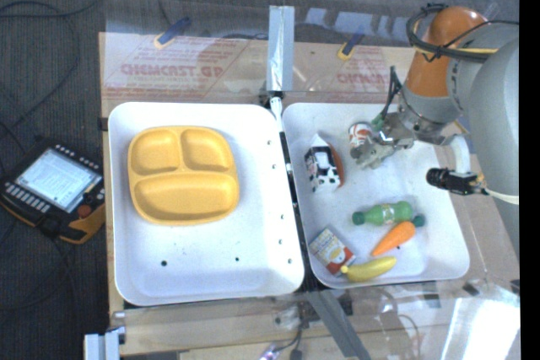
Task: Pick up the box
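The grey KUKA arm with its orange band is reaching in from the right and bending down over the far part of the right shallow white bin. Well to the left of the pincer, the left shallow white bin is lying alongside the right one, and in it a yellow plastic plate with three compartments is sitting toward the far left. The pincer is hanging low over the far middle of the right bin; from this slant I cannot tell whether it is apart or together, nor whether anything is caught in it. A small round red-and-white object is lying right at the pincer's tip, on its far-left side, too small to identify. Just left of the pincer, a small black-and-white cow-patterned carton is standing beside an orange-brown piece, close to the wall between the bins. Nearer the camera than the pincer, a green plastic bottle is lying on its side, and an orange toy carrot is lying just beyond it, touching or nearly so. Nearer still, a yellow toy banana is resting by the near rim. The small flat red-and-white box is lying in the near-left corner of the right bin, well apart from the pincer, just beside the banana.
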`<state>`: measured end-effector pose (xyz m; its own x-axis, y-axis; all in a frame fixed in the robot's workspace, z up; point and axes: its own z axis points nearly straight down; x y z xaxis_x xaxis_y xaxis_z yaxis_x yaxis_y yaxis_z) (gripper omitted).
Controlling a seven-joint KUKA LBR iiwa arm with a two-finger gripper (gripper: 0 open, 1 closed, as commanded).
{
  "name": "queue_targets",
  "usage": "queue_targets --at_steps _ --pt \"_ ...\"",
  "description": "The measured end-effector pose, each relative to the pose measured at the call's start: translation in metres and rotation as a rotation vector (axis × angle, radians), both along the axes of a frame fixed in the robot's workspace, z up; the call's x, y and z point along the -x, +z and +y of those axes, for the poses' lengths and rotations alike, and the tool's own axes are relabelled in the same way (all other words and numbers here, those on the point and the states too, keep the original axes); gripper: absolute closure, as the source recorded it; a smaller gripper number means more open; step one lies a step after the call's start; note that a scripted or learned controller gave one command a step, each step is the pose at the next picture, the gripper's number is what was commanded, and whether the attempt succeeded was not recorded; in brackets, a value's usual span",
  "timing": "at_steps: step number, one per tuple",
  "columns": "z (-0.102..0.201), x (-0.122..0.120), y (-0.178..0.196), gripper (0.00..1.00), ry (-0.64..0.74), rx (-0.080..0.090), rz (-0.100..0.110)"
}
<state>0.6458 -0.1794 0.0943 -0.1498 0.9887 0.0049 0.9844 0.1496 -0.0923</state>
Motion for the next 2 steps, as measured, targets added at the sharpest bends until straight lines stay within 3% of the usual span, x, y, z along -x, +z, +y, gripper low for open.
queue_targets --at_steps 1,2 --pt "0.001 -0.001 0.001 0.00 0.002 0.001 -0.004" --pt "0.013 -0.020 -0.006 0.00 0.064 -0.005 -0.083"
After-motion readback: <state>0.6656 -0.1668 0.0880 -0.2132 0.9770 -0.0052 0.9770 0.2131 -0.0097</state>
